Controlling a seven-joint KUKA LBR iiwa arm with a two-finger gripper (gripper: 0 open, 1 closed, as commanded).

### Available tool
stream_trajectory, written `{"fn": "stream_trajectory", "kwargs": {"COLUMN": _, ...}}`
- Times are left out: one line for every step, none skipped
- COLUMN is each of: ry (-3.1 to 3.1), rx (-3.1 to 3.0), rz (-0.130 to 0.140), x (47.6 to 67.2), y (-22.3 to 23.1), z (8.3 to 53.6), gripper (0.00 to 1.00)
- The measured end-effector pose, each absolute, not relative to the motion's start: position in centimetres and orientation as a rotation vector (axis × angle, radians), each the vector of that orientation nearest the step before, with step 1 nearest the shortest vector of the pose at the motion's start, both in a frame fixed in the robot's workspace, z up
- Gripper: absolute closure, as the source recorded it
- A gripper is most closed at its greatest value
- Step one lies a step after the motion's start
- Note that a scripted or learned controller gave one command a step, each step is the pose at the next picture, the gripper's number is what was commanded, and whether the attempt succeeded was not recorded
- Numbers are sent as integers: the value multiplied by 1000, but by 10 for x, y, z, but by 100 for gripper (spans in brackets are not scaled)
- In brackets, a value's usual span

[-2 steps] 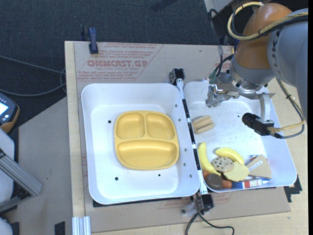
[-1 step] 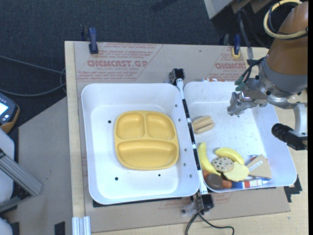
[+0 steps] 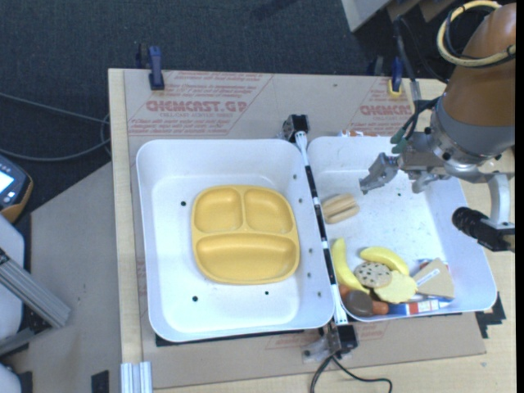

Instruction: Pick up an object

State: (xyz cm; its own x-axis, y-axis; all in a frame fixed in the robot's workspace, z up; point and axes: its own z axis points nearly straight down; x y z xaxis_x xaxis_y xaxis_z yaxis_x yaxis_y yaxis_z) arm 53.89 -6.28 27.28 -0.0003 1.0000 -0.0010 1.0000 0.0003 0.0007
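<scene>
My gripper (image 3: pixel 399 176) hangs over the far part of the right bin (image 3: pixel 458 228), open, with nothing between its fingers. A tan bread roll (image 3: pixel 340 208) lies just left of and below it, near the bin's left wall. Toward the bin's near corner sits a heap of toy food: a long banana (image 3: pixel 342 264), a second banana (image 3: pixel 385 259), a chocolate-chip cookie (image 3: pixel 375 274), a pale yellow piece (image 3: pixel 399 288) and a brown wedge of bread (image 3: pixel 436 278). A dark brown piece (image 3: pixel 359 303) lies at the front edge.
The left bin (image 3: pixel 164 219) holds a yellow divided plate (image 3: pixel 246 234). A ridge with black clips (image 3: pixel 296 126) separates the bins. The arm's orange band (image 3: pixel 487 64) and grey wrist rise at the right. A black part (image 3: pixel 483 228) juts over the right bin's rim.
</scene>
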Motion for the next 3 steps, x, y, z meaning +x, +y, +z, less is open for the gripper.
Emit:
{"fn": "stream_trajectory", "kwargs": {"ry": 2223, "rx": 2236, "rz": -14, "x": 474, "y": -90, "z": 179, "gripper": 0}}
{"fn": "stream_trajectory", "kwargs": {"ry": 2218, "rx": 2224, "rz": -2, "x": 479, "y": -107, "z": 81, "gripper": 0}}
{"fn": "stream_trajectory", "kwargs": {"ry": 2215, "rx": 2219, "rz": 3, "x": 481, "y": -106, "z": 95, "gripper": 100}}
